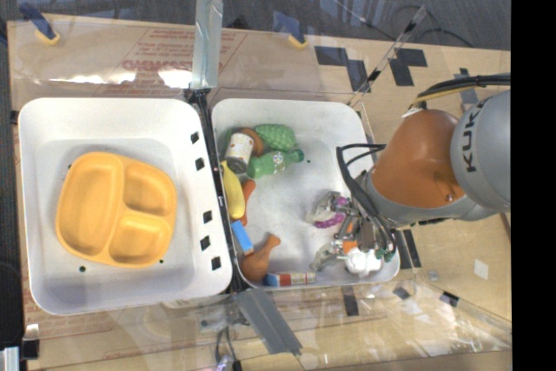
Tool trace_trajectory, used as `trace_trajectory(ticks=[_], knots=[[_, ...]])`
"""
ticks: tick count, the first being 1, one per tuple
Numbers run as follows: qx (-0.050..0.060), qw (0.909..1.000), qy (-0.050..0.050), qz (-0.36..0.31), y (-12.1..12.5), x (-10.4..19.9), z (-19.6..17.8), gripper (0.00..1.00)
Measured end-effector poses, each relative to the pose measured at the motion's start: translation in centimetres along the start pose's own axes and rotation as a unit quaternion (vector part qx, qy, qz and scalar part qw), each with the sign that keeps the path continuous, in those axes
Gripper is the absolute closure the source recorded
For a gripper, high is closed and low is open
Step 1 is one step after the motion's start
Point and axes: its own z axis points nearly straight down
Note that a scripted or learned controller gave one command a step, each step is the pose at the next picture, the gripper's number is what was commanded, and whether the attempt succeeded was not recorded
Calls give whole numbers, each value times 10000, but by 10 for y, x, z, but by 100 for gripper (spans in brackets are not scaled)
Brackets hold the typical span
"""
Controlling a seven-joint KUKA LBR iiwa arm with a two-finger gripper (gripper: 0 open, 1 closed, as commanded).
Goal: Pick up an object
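1. Tan bench (287,56) under a clear, glossy sheet, with blue tape tabs and dark tape squares along its far edge.
2. Left white bin (35,213) resting on the bench's left half, reaching close to the near edge.
3. Right white bin (326,113) set just beside it, their inner walls touching along the bench's middle.
4. Grey tape strip (207,43) running from the far edge down to the seam between both bins.
5. Another grey strip (268,321) at the near edge, below that seam.
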Motion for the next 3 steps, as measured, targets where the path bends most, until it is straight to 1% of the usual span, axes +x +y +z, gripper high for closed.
trace_trajectory(ticks=[1, 3], knots=[[-1, 9997, 8, 226, 14, 3, 0, 0], [0, 9997, 9, 225, 14, 3, 0, 0]])
